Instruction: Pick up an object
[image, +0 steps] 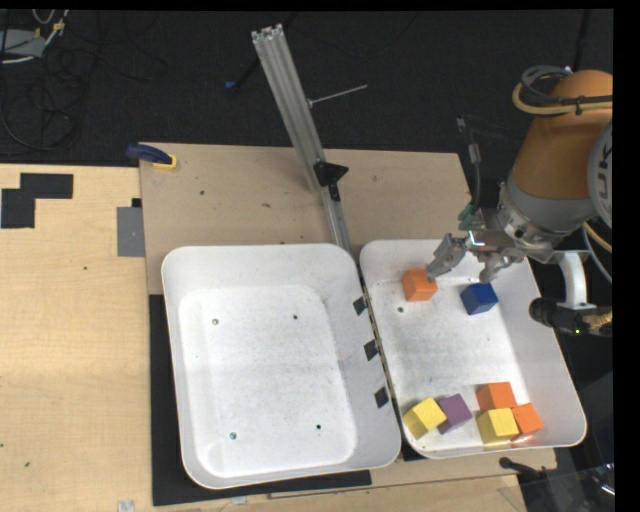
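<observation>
I see the worktop (250, 200) carrying two bins; the right bin (560, 385) holds scattered blocks. My gripper (470, 262) hangs with fingers spread, empty, between the orange block (419, 286) and blue block (479, 298). Arm partly cropped.

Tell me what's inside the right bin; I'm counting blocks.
The right bin holds an orange block, blue block, and a front cluster: two yellow, one purple, two orange. Anything under the end effector is hidden.
</observation>
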